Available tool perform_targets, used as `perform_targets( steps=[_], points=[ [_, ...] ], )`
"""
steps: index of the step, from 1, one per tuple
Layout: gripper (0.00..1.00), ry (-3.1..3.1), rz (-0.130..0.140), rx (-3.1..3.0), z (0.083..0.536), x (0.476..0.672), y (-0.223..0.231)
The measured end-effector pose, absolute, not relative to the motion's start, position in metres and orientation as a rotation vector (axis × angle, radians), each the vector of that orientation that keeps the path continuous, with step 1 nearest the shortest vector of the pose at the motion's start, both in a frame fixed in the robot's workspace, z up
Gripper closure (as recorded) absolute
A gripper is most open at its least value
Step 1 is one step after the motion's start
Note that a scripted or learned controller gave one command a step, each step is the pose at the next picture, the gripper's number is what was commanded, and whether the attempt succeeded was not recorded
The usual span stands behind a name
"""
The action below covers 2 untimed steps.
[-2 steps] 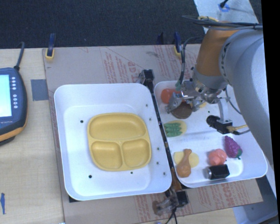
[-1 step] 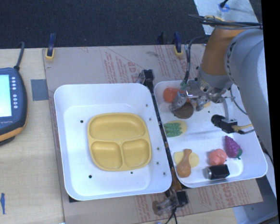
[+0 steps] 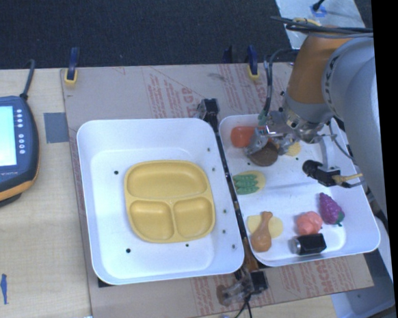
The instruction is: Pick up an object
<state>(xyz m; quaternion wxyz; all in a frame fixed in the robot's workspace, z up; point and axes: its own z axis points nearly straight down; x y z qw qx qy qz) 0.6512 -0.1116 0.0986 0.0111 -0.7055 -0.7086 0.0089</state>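
Your claw sits over brown toy beside red tomato; spread or pinched, cannot tell. Toy looks light, rigid, slick; grip across middle.

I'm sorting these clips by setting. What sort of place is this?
Probably a robotics lab bench: a robot arm reaches over two white bins, toy food lies in one, and a control pendant rests alongside.

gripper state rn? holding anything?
Gripper: low in the right bin, at its far end beside the red toy; open or closed cannot be told, and no object is visibly between its fingers.
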Motion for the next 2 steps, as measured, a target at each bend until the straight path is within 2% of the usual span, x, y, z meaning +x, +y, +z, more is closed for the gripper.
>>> perform_targets(
  steps=[1,2],
  points=[
    [1.00,-2.228,0.004,-2.211,0.193,0.588,-0.010],
    [1.00,-2.221,0.007,-2.214,0.213,0.569,-0.021]
  ],
)
